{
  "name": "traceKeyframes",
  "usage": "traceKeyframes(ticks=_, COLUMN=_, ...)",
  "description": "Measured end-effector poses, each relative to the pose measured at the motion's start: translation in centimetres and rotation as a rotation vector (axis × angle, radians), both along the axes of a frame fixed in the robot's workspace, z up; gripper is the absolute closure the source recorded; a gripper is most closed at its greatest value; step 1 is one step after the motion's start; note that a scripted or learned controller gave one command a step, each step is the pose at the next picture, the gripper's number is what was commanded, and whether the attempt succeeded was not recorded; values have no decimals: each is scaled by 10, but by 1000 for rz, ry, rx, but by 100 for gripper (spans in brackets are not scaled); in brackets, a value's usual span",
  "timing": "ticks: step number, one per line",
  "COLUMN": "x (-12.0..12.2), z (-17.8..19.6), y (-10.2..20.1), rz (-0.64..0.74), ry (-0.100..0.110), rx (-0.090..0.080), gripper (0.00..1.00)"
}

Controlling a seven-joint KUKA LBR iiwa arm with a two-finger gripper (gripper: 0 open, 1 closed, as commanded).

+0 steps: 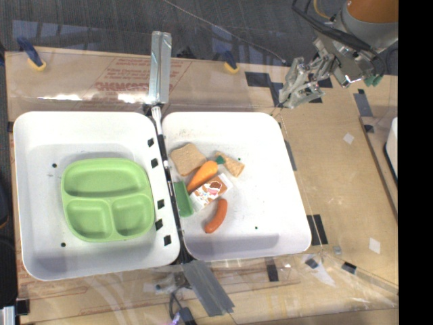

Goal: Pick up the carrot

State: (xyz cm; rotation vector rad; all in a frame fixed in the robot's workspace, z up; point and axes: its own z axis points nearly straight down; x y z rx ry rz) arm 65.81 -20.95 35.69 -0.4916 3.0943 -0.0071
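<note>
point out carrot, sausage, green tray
carrot [202,175]: camera view, middle of the orange body, right bin.
sausage [216,216]: camera view, mid-length, below the carrot.
green tray [107,179]: camera view, floor of its long top compartment, left bin.

Carrot: orange, tapered, small green bit at its upper-right end, lying flat on a diagonal in the right bin, left half. Touches the toast slice above-left and the small carton below.
</note>
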Motion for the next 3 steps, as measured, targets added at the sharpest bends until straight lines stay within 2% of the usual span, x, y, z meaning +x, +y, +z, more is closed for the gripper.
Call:
traceKeyframes(ticks=2, x=0, z=38, y=2, rz=210, ry=0, rx=-1, gripper=100)
traceKeyframes(ticks=3, x=-1, z=32, y=94, rz=490, ry=9, rx=2, gripper=100)
